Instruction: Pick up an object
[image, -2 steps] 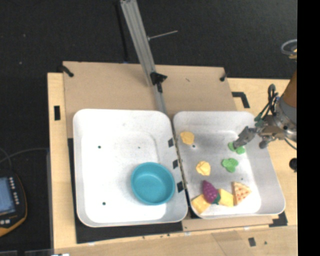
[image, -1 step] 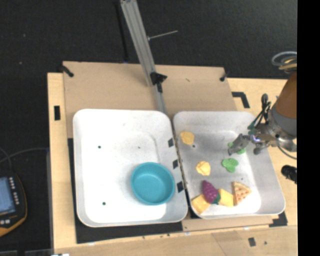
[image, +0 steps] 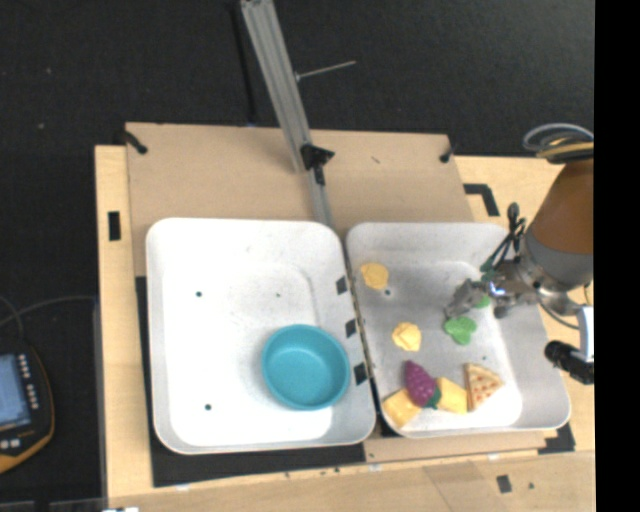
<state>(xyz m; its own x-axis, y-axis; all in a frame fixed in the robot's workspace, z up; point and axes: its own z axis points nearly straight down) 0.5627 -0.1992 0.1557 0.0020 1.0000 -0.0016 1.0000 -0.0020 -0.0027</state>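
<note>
1. Gripper (image: 470, 300): low in the right bin (image: 530, 400), just above the green toy (image: 459, 328); whether the fingers are released or clenched, I cannot tell.
2. Green toy: small, lying mid-bin, close to the yellow piece (image: 406, 336).
3. Risk: the toy may skid sideways or slip out, being small and low.
4. Blue bowl (image: 304, 366): left bin.
5. Writing: none readable.

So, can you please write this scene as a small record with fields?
left bin: holds a blue bowl
right bin: holds small toy foods
near corner: purple piece, yellow pieces, pizza slice
green piece: just below the gripper
arm: reaches in from the right
grasp: none visible yet
</note>
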